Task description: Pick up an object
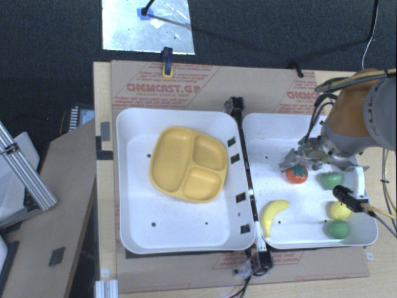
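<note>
Overhead view of two white bins side by side on a cardboard-covered bench. The right bin (260, 135) holds the gripper (299, 161), low above a red tomato-like fruit (296, 175); whether it is open or shut cannot be told. A banana (273, 215) lies near the front wall. The left bin (133, 228) holds a yellow divided plate (188, 163), with bare floor all around it.

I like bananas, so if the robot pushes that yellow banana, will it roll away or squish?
The banana is curved and lies flat in the right bin, so it would probably slide or spin rather than roll. Its surface looks smooth and glossy like a plastic toy, so it is likely stiff, light, and maybe a bit slippery.
</note>
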### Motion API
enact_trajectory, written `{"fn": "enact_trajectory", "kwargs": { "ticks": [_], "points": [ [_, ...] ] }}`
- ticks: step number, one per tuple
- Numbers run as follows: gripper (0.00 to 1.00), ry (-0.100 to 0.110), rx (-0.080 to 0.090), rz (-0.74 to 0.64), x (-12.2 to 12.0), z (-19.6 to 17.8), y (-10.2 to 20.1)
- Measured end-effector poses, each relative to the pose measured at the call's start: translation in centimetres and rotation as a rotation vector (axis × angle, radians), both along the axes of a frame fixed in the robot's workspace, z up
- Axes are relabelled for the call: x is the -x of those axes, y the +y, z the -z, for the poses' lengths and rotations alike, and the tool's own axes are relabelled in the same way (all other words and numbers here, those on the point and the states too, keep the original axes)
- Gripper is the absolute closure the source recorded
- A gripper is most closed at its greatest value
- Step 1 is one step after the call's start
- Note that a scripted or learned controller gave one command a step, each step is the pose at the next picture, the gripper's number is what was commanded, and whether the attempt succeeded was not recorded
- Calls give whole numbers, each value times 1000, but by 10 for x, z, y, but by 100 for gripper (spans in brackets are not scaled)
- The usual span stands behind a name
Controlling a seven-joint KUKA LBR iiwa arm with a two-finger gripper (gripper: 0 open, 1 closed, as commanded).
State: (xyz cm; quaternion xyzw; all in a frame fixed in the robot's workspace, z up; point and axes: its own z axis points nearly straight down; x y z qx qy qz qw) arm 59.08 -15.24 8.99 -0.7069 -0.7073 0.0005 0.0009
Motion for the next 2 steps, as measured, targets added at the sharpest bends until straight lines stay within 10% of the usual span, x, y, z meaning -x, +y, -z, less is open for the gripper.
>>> {"fn": "enact_trajectory", "kwargs": {
  "ticks": [1,2],
  "points": [
    [100,-6,2,1,-2,-14,-1],
    [100,-9,2,-2,-3,-78,-4]
  ]
}}
